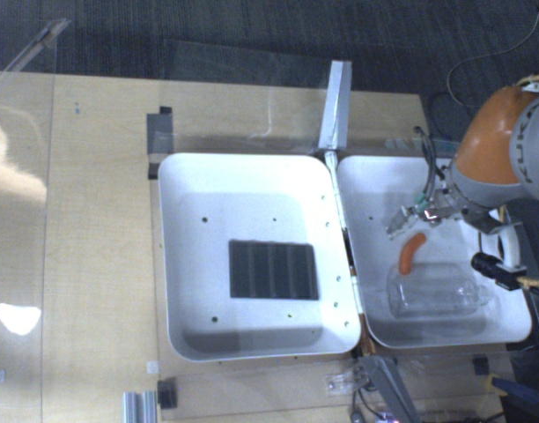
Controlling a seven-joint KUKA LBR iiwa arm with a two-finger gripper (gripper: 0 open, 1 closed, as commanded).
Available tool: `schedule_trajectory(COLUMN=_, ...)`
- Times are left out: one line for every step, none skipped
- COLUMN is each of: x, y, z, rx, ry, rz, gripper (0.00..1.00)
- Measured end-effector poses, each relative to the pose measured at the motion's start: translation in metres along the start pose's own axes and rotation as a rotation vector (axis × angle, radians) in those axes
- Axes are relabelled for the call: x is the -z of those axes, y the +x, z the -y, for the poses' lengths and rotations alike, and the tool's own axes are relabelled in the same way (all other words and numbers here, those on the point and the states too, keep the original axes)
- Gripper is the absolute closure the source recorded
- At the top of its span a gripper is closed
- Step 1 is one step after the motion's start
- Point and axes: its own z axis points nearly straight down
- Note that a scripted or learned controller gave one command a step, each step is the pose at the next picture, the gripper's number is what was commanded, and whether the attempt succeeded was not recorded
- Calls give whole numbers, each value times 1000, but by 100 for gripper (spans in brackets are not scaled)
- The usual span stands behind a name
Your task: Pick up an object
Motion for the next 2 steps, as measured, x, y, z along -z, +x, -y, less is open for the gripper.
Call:
schedule_trajectory(x=-11, y=18, z=40, rx=-13, ry=-6, rz=2, gripper=0)
schedule_trajectory(x=2, y=18, z=36, rx=-11, ry=-16, rz=5, gripper=100)
